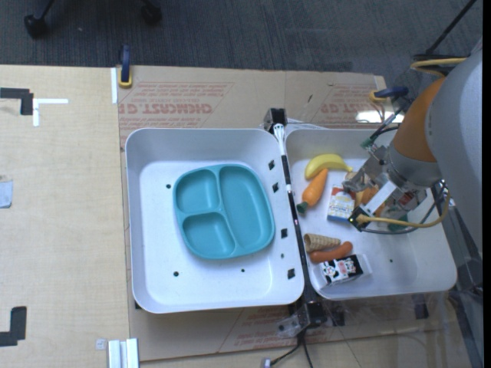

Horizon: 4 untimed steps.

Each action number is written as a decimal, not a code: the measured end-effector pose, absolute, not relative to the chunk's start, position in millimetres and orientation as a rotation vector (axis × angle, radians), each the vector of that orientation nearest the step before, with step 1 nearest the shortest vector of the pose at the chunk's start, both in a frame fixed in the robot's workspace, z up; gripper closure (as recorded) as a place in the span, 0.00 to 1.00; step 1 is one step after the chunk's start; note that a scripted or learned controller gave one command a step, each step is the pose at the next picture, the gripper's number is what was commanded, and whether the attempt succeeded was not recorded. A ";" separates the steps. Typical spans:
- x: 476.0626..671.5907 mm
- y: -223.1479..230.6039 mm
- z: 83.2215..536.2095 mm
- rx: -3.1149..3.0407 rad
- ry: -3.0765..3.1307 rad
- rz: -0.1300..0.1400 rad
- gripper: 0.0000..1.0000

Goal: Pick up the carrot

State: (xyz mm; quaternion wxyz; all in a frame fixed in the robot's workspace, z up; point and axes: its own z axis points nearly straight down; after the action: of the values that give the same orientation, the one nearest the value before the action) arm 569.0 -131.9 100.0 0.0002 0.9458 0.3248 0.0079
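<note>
- Bench [61,205] of pale wood, with brown cardboard laid over part of it, bears both bins side by side.
- Grey robot arm with an orange band [453,121] reaches in from the right, over the right bin.
- Shallow white left bin [146,282] holds one thing, lying flat near its middle.
- Shallow white right bin [414,267] holds the food items, all in its left half.
- Teal plastic plate with three compartments [224,209] is what lies in the left bin.
- Two-finger gripper [367,192] hangs over the middle of the right bin, just right of the small carton; whether it is apart or closed I cannot tell.
- Curved yellow banana [326,162] lies near the right bin's far wall.
- Orange tapered carrot with a green end [314,186] lies just below the banana, near the wall between the bins and left of the gripper.
- Small white and orange carton [341,203] sits between the carrot and the gripper.
- Black-and-white printed carton [343,267] lies toward the near wall.
- Orange-red stubby stick [331,251] lies just above that carton.
- Tan ribbed cone [322,241] touches the stick's upper side.
</note>
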 end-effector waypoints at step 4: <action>616.5 -118.6 91.2 2.879 1.265 -0.008 0.00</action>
State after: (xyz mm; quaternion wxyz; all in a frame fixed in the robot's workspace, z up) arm 616.5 -118.6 91.2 -0.0015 0.9154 0.4024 -0.0025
